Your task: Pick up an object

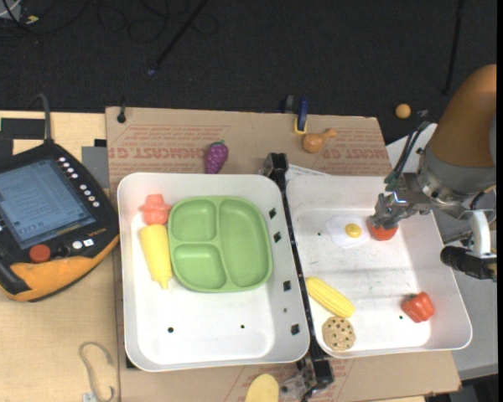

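Your likely target is the small red tomato [384, 231] in the right bin [453, 333], at about two o'clock from its middle, just right of the fried egg [350, 231]. It lies apart from the corn [329, 296], cookie [339, 333] and pepper [417, 306], which leaves room to come straight down. The gripper [388, 216] sits directly on top of it, arm reaching in from three o'clock, wrist pointing down. You cannot tell from here whether it has closed on the tomato.

Backdrop: dark cloth [235, 40] across frame top, cables trailing. Wooden bench [33, 342] lower left; cardboard sheet [243, 141] centre.
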Motion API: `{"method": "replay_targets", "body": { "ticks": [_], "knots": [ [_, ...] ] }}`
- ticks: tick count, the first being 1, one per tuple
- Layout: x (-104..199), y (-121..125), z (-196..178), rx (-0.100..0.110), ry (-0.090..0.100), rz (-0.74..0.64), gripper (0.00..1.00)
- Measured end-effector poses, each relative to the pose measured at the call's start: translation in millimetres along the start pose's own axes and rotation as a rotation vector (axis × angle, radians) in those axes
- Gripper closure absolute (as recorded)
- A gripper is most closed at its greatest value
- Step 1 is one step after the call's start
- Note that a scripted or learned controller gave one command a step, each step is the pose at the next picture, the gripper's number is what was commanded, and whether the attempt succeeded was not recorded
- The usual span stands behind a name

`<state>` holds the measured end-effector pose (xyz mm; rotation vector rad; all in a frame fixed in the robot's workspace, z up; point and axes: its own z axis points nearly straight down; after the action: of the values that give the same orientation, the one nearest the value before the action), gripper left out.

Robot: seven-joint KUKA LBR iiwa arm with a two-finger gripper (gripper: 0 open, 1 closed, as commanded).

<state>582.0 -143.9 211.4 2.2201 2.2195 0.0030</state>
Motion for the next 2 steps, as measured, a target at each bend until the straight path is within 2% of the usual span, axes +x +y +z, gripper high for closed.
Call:
{"method": "replay_targets", "body": {
  "ticks": [1, 2],
  "knots": [
    [-2, 0, -17, 0.002, 0.001, 0.001, 1.0],
    [44, -4, -22, 0.006, 0.003, -0.003, 1.0]
  ]
}}
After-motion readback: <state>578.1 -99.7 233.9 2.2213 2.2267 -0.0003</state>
